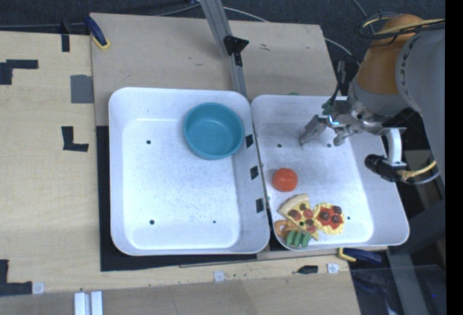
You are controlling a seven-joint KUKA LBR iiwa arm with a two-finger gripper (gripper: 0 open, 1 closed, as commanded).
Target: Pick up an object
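Bench of pale board bearing two white bins side by side. Left bin: one blue bowl near its far right corner. Right bin: orange ball by its left wall; toy pizza at its near edge. Gripper: fingers spread, holding nothing, over the far half. Advice: descend centred on the ball, clear of the wall.

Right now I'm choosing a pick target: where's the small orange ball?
The orange ball lies in the right bin, near its left wall, just above the toy pizza slices and below-left of the gripper.
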